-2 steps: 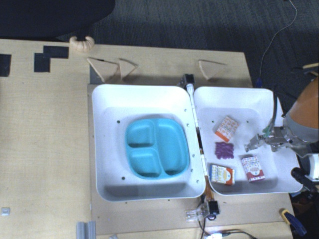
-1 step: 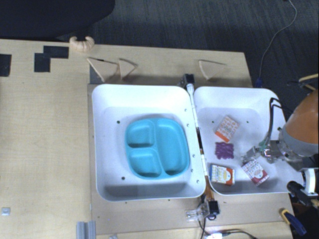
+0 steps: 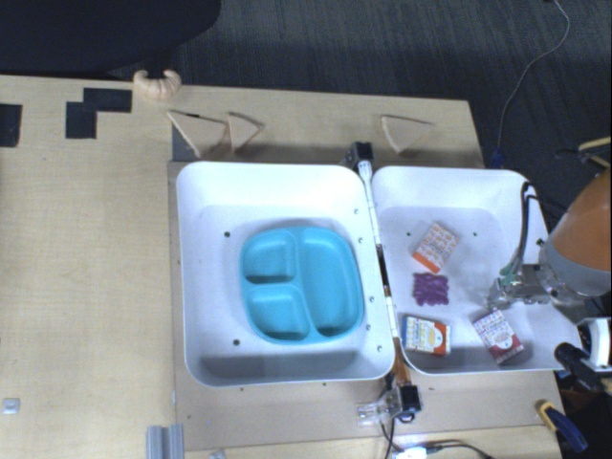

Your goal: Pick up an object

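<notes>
Camera view, slanted from above. Right bin (image 3: pixel 459 185) holds 4 small candidates for the pick: patterned box (image 3: pixel 435 245), purple piece (image 3: pixel 430 289), orange-labelled carton (image 3: pixel 426 335), and red-and-white carton (image 3: pixel 497 336) lying tilted near the bin's front-right corner. Left bin (image 3: pixel 206 256) holds 1 blue tray (image 3: pixel 301 280) w/ 3 compartments. Arm (image 3: pixel 583 232) enters from the right; gripper (image 3: pixel 507 293) sits low over the right bin, just above and beside the red-and-white carton, well apart from the other 3 items. Whether the gripper is open or closed cannot be told at this resolution; no item can be made out in its grasp.

Risks, judged from the layout:
- Carton lies skewed, so a descent not aligned w/ its narrow axis may pinch 1 corner only and let it twist out.
- Carton is near the sloped bin wall; a push could slide it up against the wall instead of between the jaws.
- Descent slightly off-centre would close on bare bin floor, i.e. an empty lift.
</notes>
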`<state>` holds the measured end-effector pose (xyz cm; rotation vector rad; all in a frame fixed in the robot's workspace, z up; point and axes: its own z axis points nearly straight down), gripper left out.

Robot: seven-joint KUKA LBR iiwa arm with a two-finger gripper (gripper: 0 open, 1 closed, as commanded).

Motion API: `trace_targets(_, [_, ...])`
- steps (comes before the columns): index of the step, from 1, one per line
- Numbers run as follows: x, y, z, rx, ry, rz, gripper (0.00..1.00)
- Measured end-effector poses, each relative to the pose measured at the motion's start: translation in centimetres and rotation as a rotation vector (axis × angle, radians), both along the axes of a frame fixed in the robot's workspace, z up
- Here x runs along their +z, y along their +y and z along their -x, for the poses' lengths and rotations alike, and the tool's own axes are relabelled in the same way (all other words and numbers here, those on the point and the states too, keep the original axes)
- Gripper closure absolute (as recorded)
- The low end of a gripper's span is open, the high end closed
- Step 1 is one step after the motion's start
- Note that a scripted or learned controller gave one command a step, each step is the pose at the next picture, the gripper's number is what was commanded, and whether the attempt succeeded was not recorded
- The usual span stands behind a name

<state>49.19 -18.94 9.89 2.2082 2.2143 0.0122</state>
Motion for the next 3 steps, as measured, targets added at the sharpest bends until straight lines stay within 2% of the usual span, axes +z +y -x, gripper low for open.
trace_targets(1, [0.0,0.0,0.0,0.000,0.001,0.000,0.00])
trace_targets(2, [1.1,0.0,-0.2,0.002,-0.004,0.000,1.00])
trace_targets(3, [1.1,0.0,-0.2,0.002,-0.003,0.000,0.00])
